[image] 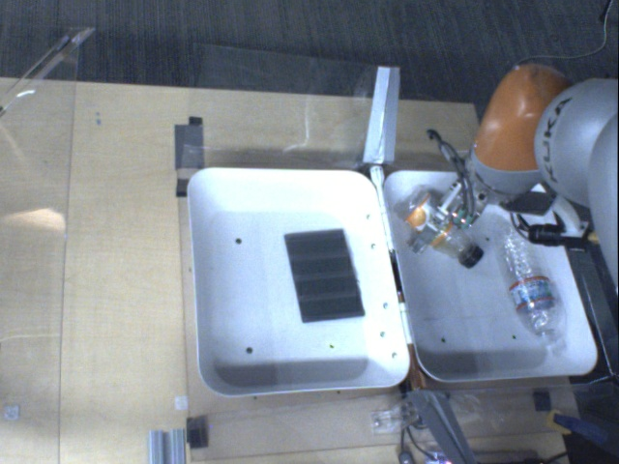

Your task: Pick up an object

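Note:
A black ridged rectangular pad (pixel 324 275) lies flat in the middle of the left bin (pixel 222 346). A clear plastic bottle (pixel 530 290) with a blue label lies on its side in the right bin (pixel 464 341), near that bin's right wall. My gripper (pixel 432 225) hangs low over the right bin's far left corner, well apart from the bottle. A small orange and clear thing (pixel 417 214) shows right at the gripper's tip. I cannot tell if it is held.
The two bins meet at a narrow divider (pixel 395 269). A grey upright post (pixel 381 114) stands behind the bins. The arm's orange band (pixel 513 114) and grey links hang over the right bin's far right side.

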{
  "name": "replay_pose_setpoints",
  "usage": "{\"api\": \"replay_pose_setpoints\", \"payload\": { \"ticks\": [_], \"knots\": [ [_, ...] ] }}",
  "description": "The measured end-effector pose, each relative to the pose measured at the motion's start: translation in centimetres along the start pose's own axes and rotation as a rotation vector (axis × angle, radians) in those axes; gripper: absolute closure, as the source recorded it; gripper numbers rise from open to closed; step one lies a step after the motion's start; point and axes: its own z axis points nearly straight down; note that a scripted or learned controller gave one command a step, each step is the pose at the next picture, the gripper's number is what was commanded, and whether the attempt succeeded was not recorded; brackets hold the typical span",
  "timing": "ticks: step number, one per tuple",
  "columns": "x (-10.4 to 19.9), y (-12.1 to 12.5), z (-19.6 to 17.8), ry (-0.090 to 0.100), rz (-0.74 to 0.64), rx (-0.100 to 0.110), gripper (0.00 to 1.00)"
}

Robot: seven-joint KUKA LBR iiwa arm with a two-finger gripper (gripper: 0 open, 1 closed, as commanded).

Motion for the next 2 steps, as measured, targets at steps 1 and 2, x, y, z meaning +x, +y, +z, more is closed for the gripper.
{"api": "replay_pose_setpoints", "payload": {
  "ticks": [1,2],
  "knots": [
    [-0.1,0.3,-1.3,-0.009,-0.003,-0.006,1.0],
    [2.0,3.6,-10.1,-0.013,-0.014,-0.012,1.0]
  ]
}}
